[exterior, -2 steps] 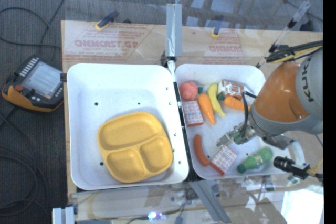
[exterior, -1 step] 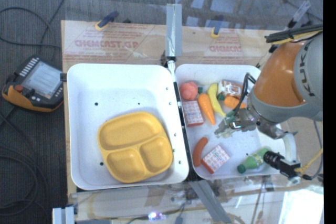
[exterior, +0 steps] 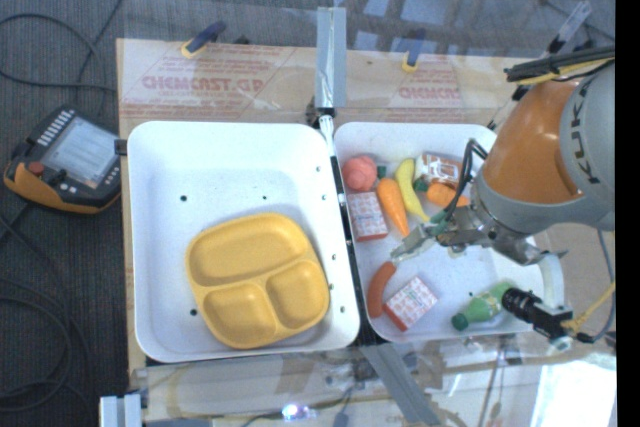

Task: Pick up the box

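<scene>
From the camera view, two white bins sit side by side on the surface. The left bin has a yellow tray with three parts lying in it. The right bin is full of toy food, so the arm comes in from the right to work there.

The hand hangs low over the middle of the right bin. I think it is there to get near a box. I cannot tell how wide it is, because the big grey and orange arm hides much of it. Nothing shows between its tips.

There are two small boxes here, so I cannot be sure which one is meant. One box lies flat near the front of the bin, just beside a red sausage. It is white with red and pink marks, turned at a slant. The other box looks the same and lies by the bin's left wall, next to a carrot.

A banana, a red apple and a green bottle lie around them.
</scene>
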{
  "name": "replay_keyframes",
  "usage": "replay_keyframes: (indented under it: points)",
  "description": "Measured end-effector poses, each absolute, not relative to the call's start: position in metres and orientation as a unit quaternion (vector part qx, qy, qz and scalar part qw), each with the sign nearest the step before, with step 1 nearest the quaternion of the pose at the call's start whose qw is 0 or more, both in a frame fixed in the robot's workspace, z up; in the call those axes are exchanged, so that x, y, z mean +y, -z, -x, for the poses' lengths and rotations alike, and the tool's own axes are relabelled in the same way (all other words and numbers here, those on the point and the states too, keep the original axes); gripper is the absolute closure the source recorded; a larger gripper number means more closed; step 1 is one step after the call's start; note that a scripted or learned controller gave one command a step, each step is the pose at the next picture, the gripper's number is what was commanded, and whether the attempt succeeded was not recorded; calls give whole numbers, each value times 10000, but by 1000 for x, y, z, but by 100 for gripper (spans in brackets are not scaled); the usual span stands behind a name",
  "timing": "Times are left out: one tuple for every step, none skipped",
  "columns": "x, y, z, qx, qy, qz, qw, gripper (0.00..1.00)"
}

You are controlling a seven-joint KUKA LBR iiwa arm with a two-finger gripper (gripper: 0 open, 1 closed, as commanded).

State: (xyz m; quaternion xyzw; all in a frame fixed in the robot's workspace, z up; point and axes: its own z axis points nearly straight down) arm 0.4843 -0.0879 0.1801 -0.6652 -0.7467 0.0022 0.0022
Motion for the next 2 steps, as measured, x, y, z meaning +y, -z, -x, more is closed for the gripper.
replay_keyframes:
  points:
    - [-105,-101,-482,-7663,-26,6425,38,0]
    - [-105,-101,-482,-7664,-23,6424,39,0]
